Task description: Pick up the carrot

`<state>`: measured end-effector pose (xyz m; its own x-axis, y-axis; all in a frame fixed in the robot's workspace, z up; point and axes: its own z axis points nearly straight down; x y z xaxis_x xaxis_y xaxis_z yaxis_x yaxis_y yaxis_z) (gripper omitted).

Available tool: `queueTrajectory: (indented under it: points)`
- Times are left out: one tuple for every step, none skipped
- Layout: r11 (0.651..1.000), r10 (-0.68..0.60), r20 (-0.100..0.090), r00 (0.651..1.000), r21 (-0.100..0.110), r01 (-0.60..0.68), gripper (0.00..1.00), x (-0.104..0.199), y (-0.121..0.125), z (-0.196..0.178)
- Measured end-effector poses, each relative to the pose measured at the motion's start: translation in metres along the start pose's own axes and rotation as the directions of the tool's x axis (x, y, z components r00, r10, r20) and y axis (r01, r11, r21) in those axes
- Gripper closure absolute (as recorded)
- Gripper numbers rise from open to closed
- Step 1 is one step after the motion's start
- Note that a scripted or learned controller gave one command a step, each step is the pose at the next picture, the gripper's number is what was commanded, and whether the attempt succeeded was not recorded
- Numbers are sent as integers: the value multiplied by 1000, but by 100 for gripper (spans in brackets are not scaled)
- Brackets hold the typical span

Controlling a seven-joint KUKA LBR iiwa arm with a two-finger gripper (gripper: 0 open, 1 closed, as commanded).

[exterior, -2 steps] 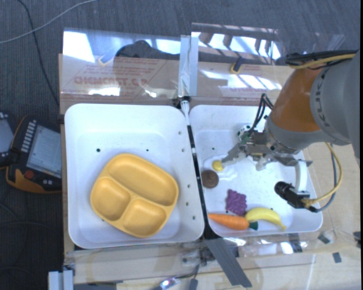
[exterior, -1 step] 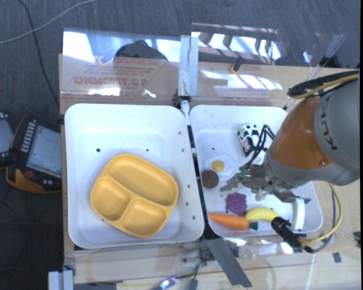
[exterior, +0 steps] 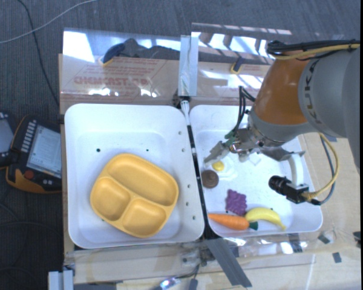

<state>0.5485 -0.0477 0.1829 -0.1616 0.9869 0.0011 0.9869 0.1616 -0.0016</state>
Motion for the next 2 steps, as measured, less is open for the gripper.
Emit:
queueTrajectory:
  points:
    - [956,293,0,956,3,-293,0,-8,-59,1]
    - [958,285,2,958,1,-285,0,-8,-67,0]
